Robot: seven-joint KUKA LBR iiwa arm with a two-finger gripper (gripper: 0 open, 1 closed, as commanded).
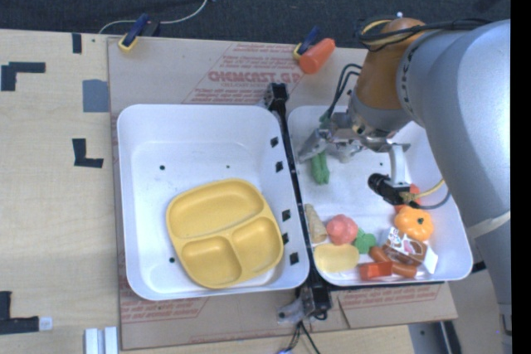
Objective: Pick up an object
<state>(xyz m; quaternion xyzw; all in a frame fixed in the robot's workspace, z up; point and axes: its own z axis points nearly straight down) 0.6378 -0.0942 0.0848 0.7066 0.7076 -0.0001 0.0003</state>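
Camera view: fingers [319, 147] low in the right bin [448, 265], just above a green object [320, 171], grip state unreadable.

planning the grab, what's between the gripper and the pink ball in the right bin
In the camera view, a green object lies just under the gripper; below it is bare white bin floor down to the pink ball.

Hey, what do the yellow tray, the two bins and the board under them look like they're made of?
Yellow tray: likely moulded plastic, smooth with a soft sheen and rounded compartment ridges. Bins: probably thin white plastic, glossy, with rounded corners and lips. Board: looks like cardboard, matt brown with red printed lettering.
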